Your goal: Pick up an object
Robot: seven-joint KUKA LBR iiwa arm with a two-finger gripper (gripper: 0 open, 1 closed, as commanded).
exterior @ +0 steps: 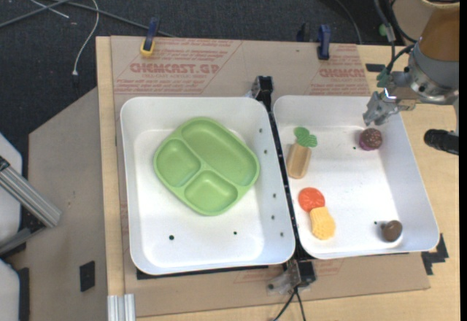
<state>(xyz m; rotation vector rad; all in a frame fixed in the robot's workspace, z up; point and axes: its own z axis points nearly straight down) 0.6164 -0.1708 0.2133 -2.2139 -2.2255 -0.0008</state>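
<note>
Five items dot the right bin [408, 188]; fingers [376, 112] above purple ball [370, 139], grip unclear.

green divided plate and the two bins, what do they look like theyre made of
The green plate looks like moulded plastic, matte to satin: uniform colour, soft rounded compartment ridges, faint sheen. The left bin and right bin look like thin, smooth white plastic with rounded corners, though coated metal can't be ruled out.
</note>
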